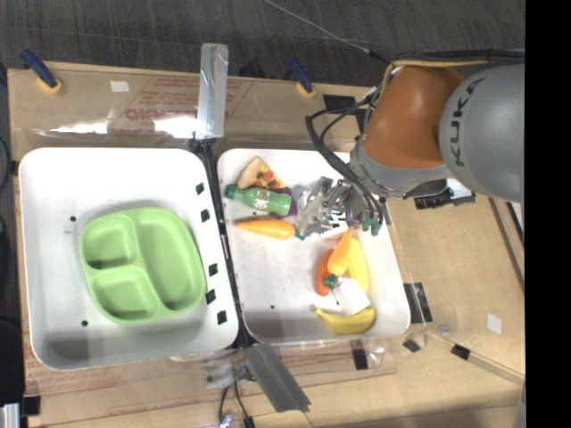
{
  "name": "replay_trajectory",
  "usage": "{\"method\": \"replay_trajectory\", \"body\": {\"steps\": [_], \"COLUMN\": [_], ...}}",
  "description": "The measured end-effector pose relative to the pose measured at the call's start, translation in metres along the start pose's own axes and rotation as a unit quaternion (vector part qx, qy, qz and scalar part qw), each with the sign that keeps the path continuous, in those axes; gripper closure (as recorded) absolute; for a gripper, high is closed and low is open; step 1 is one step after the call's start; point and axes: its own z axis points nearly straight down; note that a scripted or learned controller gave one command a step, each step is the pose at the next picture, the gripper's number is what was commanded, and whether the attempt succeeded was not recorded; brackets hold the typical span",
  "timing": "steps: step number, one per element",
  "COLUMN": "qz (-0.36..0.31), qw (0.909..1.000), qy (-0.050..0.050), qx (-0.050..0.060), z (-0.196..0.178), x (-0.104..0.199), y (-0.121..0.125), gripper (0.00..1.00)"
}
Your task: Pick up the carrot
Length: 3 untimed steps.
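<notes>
The orange carrot [265,228] lies flat in the right bin [277,315], just below a green bottle [261,201]. Its length runs left to right. My gripper [309,216] hangs low over the bin, right at the carrot's right end, with the metal tip touching or almost touching it. The grey arm with its orange band [406,119] reaches in from the upper right and hides part of the bin's far right corner.
A pizza slice toy [260,173] sits at the back of the right bin. Orange and yellow toy foods [343,261], a small white item [352,294] and a banana [346,321] lie front right. The left bin [53,185] holds a green divided plate [141,263].
</notes>
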Motion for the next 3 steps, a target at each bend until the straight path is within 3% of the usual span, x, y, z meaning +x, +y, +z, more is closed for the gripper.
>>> {"method": "replay_trajectory", "body": {"steps": [1,2,3], "qz": [-0.052,-0.206,-0.303], "qw": [0.9986,0.9785,0.9529], "qy": [0.004,0.002,0.003], "qx": [0.0,0.0,0.0], "z": [-0.005,-0.04,-0.027], "x": [0.071,0.033,0.011], "y": [0.004,0.012,-0.022], "gripper": [1.0,1.0,1.0]}}
